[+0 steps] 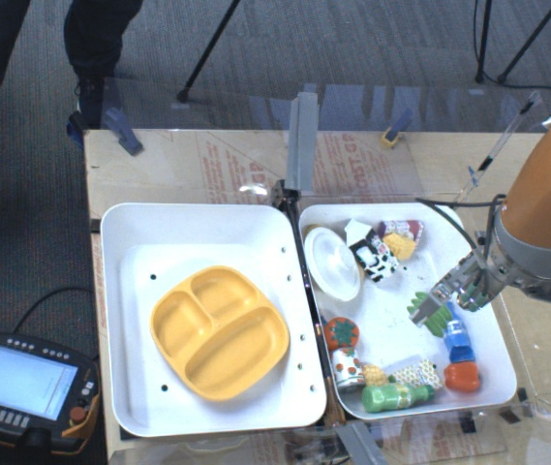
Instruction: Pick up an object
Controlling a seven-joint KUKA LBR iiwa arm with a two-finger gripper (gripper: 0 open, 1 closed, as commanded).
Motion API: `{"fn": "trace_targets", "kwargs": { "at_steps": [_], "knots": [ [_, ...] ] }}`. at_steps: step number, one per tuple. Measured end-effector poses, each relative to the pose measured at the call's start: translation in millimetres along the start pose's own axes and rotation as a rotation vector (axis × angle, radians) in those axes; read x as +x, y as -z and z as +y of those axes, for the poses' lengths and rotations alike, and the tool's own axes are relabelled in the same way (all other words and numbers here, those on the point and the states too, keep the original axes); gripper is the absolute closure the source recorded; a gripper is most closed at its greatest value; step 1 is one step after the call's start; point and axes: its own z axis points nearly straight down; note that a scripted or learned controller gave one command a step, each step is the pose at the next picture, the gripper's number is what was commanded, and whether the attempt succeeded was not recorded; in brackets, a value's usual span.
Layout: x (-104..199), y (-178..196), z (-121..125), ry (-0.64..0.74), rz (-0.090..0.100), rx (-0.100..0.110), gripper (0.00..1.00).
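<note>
From the camera above, my hand (446,296) sits low over the right bin (493,342), near its right wall, reaching in from my arm's side. Whether it is released or clenched I cannot tell; the tips merge with the clutter under them. The thing I judge closest to take is the green toy (428,312), which lies directly at my hand's tip and a little to its lower left, touching or nearly so. Its long axis seems to run slantwise, roughly in line with my reach, though its shape is too small to read surely. Just below my hand stands a blue bottle (456,340), and below that an orange piece (462,378), both hugging the same wall. Farther from my hand, along the bin's near edge, lie a green bottle (397,396) on its side and a checkered object (416,369) just above it. Well across from my hand, by the bin's left wall, are a white bowl (333,263), a black-and-white cow toy (376,259) beside it, and a red-and-green round toy (341,334) lower down. Beyond all that, the left bin (125,250) holds a yellow divided plate (219,331), well apart from my hand. Both bins rest on the worktop (188,163).
</note>
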Motion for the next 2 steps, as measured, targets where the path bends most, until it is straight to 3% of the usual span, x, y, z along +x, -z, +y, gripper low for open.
{"fn": "trace_targets", "kwargs": {
  "at_steps": [1, 2],
  "knots": [
    [76.8, 14.2, 52.5, -0.051, 0.01, 0.009, 1.0],
    [97.4, -91.2, 60.8, -0.009, 0.017, 0.021, 1.0]
  ]
}}
